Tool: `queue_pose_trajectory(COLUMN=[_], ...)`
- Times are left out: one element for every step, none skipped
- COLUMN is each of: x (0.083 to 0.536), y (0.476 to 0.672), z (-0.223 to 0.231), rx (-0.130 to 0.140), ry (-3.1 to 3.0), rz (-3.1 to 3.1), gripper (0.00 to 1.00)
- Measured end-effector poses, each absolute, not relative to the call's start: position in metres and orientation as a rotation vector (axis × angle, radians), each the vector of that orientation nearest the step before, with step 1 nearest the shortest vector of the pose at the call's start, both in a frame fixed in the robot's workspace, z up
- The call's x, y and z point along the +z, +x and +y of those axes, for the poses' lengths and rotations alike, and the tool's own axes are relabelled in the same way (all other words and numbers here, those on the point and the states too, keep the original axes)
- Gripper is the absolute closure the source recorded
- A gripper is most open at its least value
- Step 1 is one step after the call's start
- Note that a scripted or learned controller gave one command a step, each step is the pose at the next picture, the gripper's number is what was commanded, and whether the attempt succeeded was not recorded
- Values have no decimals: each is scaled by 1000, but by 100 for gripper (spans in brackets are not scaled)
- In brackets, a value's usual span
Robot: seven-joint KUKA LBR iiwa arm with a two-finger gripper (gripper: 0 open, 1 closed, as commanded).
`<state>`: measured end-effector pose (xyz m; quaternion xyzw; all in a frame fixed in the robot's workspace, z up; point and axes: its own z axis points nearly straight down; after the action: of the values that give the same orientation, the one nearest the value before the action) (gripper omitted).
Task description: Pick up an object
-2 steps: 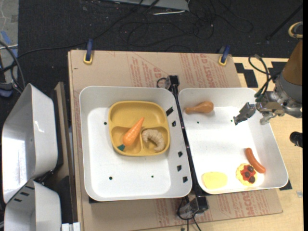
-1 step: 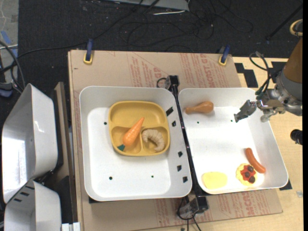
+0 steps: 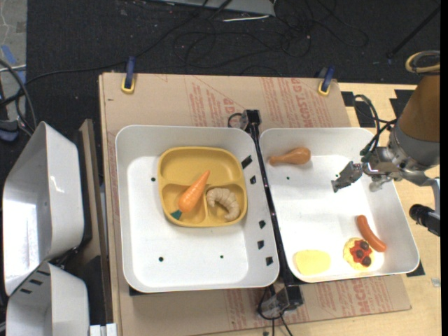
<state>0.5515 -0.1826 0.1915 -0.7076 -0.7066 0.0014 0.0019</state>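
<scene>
My gripper (image 3: 362, 179) hangs over the right part of the right bin (image 3: 329, 135), open, with nothing between its fingers. A brown drumstick (image 3: 291, 157) lies to its left near the bin's far wall. Below the gripper, toward the near right corner, lie a red sausage (image 3: 370, 233) and a small round pizza piece (image 3: 360, 253). A pale yellow disc (image 3: 311, 261) rests by the near wall. In the left bin (image 3: 140, 257), a yellow divided plate (image 3: 175, 163) holds an orange carrot (image 3: 194, 191) and a pale shrimp (image 3: 225, 202).
The two bins share a middle wall (image 3: 264, 187). The bench board (image 3: 210, 89) extends behind them, with yellow clamps (image 3: 128, 84) at the far edge. Grey containers (image 3: 38, 194) stand at the left. Cables lie on the dark floor beyond.
</scene>
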Motion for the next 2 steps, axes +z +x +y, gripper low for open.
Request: queue_pose_trajectory(x=[132,89], y=[558,557], z=[-176,-175], rx=[4,3], ry=[-2218,-2221], rz=[-2218,-2218], gripper=[0,0])
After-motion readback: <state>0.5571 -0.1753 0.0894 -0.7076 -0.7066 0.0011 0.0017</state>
